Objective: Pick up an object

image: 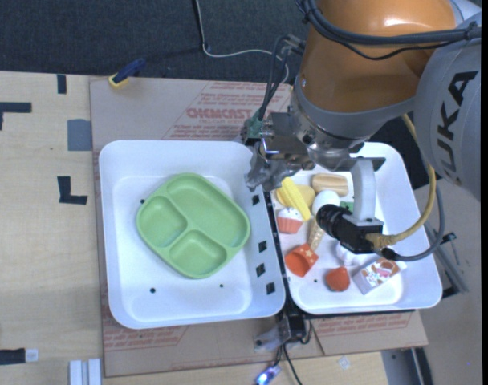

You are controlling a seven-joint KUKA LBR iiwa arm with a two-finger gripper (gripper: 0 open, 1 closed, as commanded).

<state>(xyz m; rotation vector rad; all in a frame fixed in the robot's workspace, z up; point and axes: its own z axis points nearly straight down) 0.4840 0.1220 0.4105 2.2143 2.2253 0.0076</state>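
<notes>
The end effector point(266, 160) is seen low over the wall shared by the two bins, just past the far right corner of the green plate point(192, 224). Whether it is wide or narrow cannot be told, and nothing is seen held in it. No object is judged to have been picked up yet, so the step in hand is taken to be the approach. The likeliest target, a yellow toy point(295, 195), lies to the right of the plate in the right bin point(414, 215), close beside the end effector. A small cupcake point(290, 220) touches it on the near side, and a pale bread piece point(331, 184) lies just beyond. For a clean grasp, the end effector should be shifted away from the plate until centred over the yellow toy, clear of the bin wall, and closed across the toy's narrow side so that the cupcake is not caught. The plate, flat in the left bin point(115, 215), is judged a poor choice, being broad and shallow.
</notes>
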